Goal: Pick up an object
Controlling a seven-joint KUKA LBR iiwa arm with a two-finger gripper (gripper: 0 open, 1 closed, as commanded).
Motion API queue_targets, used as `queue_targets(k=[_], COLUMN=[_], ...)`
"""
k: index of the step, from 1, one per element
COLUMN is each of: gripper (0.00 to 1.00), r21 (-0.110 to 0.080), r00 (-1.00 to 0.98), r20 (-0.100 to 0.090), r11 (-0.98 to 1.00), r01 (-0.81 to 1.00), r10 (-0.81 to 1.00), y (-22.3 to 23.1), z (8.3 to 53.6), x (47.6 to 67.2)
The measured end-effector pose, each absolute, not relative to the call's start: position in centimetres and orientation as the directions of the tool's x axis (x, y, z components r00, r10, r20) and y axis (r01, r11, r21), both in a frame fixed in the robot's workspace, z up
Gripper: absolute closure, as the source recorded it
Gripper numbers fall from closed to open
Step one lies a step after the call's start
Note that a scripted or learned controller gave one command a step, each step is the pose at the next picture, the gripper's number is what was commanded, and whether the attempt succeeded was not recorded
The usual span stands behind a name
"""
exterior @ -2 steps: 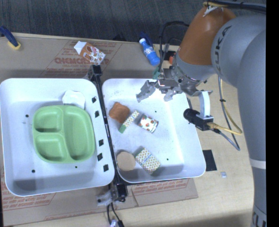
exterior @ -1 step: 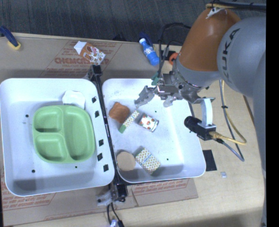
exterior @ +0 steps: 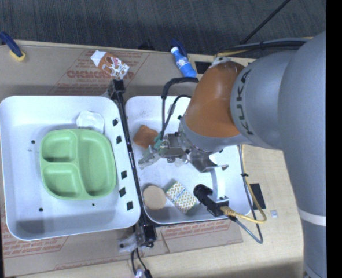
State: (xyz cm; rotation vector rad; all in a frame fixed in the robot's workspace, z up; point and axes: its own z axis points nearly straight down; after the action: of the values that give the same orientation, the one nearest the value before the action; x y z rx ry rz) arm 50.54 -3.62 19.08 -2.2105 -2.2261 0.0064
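Note:
In the right bin (exterior: 137,110) my gripper (exterior: 150,154) hangs low near the bin's left wall, pointing left. An orange-brown lump (exterior: 144,136) lies just above and beside the gripper's tip; I cannot tell if they touch. Near the bin's front edge sit a tan round disc (exterior: 154,197) and, right of it, a small block with a green-and-white pattern (exterior: 181,196). Both are apart from the gripper. The arm's orange band and grey body cover the right part of this bin.
The left bin (exterior: 8,155) holds a green divided plate (exterior: 78,164) and a white crumpled piece (exterior: 90,120) behind it. A blue clamp (exterior: 184,62) and a printed wrapper (exterior: 110,65) lie on the cardboard behind the bins.

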Motion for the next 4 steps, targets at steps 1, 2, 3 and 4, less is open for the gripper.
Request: queue_targets(k=[1, 2, 3, 4], gripper=[0.0, 0.0, 1.0, 1.0], r21=[-0.005, -0.006, -0.007, -0.008], r00=[-0.005, -0.008, -0.013, -0.018], r20=[0.0, 0.002, 0.001, 0.001], r11=[0.005, 0.008, 0.013, 0.018], r01=[1.0, 1.0, 1.0, 1.0], r10=[1.0, 1.0, 1.0, 1.0], y=[-11.6, -9.7, -9.8, -9.7], z=[13.3, 9.1, 10.1, 11.1], x=[47.5, 48.9, 49.0, 49.0])
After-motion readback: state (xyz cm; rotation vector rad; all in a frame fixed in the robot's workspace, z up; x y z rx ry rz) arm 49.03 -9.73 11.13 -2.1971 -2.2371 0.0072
